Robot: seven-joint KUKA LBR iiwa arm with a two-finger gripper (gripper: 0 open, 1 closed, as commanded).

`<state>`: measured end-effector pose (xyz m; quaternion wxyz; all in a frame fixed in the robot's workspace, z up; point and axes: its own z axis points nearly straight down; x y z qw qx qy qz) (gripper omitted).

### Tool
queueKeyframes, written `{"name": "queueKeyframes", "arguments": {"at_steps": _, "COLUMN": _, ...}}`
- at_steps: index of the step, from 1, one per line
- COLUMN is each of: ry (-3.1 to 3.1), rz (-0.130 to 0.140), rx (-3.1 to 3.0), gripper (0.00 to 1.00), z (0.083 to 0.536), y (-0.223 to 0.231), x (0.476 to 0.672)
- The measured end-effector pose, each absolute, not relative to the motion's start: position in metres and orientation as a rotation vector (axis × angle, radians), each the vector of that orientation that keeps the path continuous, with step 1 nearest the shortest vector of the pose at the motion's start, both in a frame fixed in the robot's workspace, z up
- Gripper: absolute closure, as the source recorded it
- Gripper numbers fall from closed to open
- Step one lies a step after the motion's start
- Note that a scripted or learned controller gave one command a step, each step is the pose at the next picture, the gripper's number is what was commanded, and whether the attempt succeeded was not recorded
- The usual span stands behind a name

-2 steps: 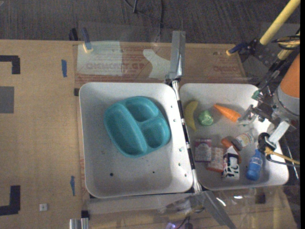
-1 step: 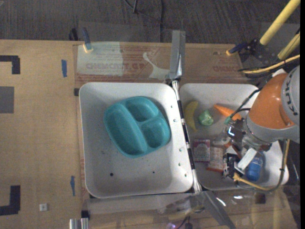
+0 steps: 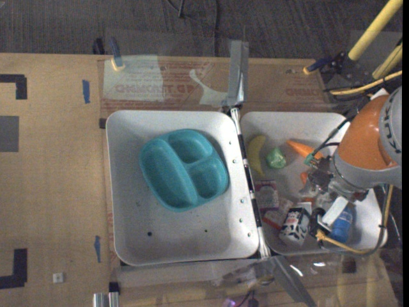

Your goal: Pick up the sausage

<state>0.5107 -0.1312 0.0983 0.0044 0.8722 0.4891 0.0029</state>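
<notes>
In the right bin (image 3: 358,121), a small reddish-brown piece (image 3: 273,220) that looks like the sausage lies near the front left, tucked against a black-and-white carton (image 3: 294,226). My gripper (image 3: 317,204) hangs low over the middle of this bin, just right of the carton and a short way from the reddish piece. The wrist and cables hide much of what is under it. Nothing can be seen held in it.
The right bin also holds a yellow banana (image 3: 256,153), a green lump (image 3: 276,158), an orange carrot (image 3: 299,148), a pinkish packet (image 3: 265,194) and a blue item (image 3: 343,226). A teal divided plate (image 3: 184,169) sits in the left bin (image 3: 128,190).
</notes>
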Motion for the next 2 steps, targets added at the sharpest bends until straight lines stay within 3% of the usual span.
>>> {"name": "queueKeyframes", "arguments": {"at_steps": 1, "ry": 0.900, "rz": -0.005, "rx": 3.012, "gripper": 1.00, "z": 0.183, "y": -0.050, "x": 0.479}}
{"name": "queueKeyframes", "arguments": {"at_steps": 2, "ry": 0.519, "rz": -0.004, "rx": 3.099, "gripper": 1.00, "z": 0.274, "y": -0.016, "x": 0.479}}
